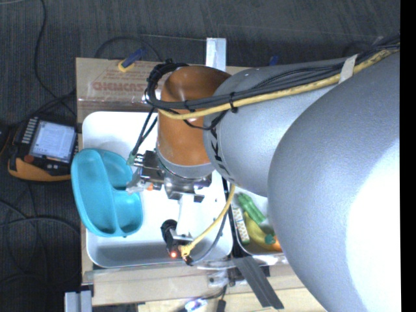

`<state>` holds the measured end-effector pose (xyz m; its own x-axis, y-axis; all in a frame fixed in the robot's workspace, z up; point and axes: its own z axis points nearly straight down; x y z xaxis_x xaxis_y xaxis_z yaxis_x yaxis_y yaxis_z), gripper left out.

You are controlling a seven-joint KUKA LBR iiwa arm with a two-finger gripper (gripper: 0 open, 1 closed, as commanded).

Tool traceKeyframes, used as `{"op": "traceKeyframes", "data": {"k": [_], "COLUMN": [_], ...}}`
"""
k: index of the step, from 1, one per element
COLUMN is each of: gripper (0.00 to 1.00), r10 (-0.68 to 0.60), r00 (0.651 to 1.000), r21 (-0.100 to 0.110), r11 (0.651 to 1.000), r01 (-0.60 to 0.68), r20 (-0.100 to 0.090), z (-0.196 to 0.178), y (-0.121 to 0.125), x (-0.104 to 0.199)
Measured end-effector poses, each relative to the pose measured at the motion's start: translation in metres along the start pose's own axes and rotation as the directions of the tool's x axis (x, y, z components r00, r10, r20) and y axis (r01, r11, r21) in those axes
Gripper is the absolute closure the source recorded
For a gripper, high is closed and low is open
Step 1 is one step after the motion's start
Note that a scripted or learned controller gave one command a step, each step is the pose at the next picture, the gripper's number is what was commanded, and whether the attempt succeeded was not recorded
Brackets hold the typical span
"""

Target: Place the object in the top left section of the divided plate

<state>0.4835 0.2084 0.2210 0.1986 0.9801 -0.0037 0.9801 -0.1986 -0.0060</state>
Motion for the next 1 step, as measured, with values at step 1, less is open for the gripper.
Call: {"op": "traceKeyframes", "data": {"k": [1], "gripper": [1.0], "r10": [0.002], "r00": [1.0], "r21": [0.005], "r11": [1.0], "r01": [-0.002], "r20": [0.002], "z": [-0.0076], "y": [0.0002], "x": [-0.0006]}}
